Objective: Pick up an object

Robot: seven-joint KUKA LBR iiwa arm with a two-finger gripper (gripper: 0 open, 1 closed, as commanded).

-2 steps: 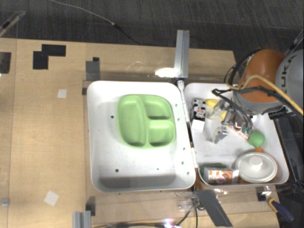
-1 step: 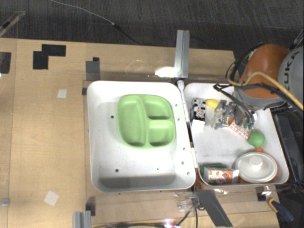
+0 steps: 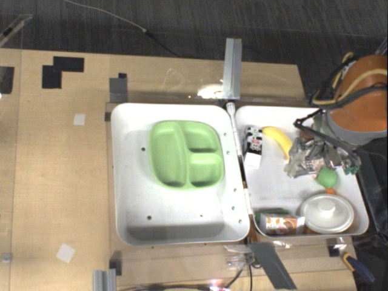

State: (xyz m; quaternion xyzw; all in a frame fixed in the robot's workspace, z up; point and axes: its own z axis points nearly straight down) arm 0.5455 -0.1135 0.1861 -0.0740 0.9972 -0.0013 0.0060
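Note:
The right bin holds a yellow banana, a small black and white packet, a green ball-like item, a white round lid or bowl and a brown box along the front wall. My gripper hangs low over the right bin, just right of the banana and left of the green item. Its metal parts blur together, so the finger gap is unclear. Nothing shows plainly between them.
The left bin carries a green divided tray. A metal post stands behind the wall between the bins. The orange-banded arm covers the right bin's back right corner. Wooden bench lies to the left.

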